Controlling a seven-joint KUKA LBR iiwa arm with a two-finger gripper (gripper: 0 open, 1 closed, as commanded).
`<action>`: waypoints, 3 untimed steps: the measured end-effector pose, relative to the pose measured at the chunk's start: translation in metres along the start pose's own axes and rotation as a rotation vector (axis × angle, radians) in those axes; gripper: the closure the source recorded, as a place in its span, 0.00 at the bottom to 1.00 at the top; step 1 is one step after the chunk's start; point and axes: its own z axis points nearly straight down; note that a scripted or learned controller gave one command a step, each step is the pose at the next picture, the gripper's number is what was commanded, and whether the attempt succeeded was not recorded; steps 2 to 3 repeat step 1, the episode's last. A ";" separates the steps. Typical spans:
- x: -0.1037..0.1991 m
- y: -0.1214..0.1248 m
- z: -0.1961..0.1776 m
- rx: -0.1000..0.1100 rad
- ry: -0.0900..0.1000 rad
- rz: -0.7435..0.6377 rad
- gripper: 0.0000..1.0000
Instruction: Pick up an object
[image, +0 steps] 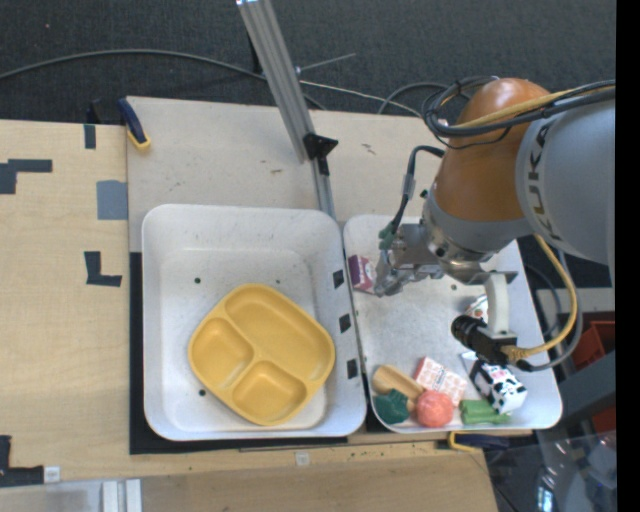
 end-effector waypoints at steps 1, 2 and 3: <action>0.047 0.007 0.011 -0.001 -0.001 0.000 1.00; 0.047 0.007 0.011 -0.001 -0.001 0.000 1.00; 0.047 0.007 0.011 -0.001 -0.001 0.000 1.00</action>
